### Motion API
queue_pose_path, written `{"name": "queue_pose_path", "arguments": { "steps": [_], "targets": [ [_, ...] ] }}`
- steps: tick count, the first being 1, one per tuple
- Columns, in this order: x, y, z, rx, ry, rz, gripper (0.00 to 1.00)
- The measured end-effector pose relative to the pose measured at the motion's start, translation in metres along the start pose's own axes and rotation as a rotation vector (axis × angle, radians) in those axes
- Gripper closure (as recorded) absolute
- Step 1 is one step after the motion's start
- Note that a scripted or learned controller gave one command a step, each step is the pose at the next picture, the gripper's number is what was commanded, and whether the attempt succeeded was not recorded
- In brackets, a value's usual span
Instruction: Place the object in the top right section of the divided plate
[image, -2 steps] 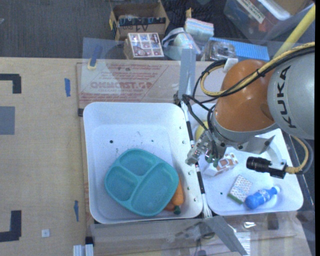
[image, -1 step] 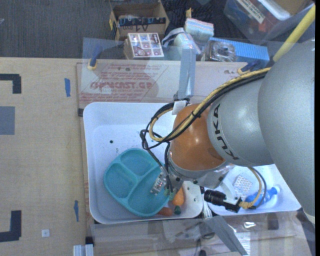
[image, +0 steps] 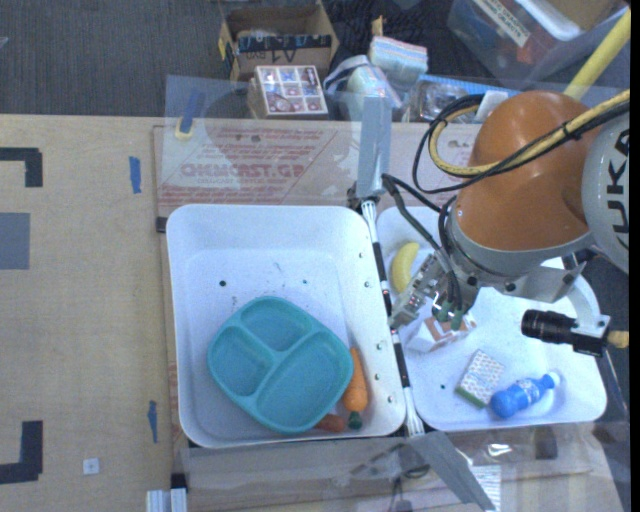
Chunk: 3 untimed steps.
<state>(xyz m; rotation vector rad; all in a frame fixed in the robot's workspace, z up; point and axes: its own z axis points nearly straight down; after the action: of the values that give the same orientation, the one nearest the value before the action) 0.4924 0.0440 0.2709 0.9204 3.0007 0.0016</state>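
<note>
A teal divided plate lies in the left bin, toward its front, with all three sections bare. An orange carrot rests against the plate's right edge. My gripper hangs low in the right bin, near its left wall. Just below it sits a small white and orange carton, and whether the gripper touches it cannot be made out. A yellow banana lies to the gripper's left, partly hidden by the arm.
A green-checked packet and a blue bottle lie at the front of the right bin. The bulky orange wrist covers the bin's back half. The raised divider between the bins runs just left of the gripper.
</note>
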Motion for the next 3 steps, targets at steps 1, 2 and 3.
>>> {"name": "queue_pose_path", "arguments": {
  "steps": [1, 2, 3],
  "targets": [
    [0.040, 0.036, 0.100, 0.000, 0.002, -0.165, 1.00],
    [0.041, 0.046, 0.171, -0.011, -0.014, -0.319, 1.00],
    [0.088, 0.117, 0.179, -0.009, -0.013, -0.451, 1.00]
  ]
}}
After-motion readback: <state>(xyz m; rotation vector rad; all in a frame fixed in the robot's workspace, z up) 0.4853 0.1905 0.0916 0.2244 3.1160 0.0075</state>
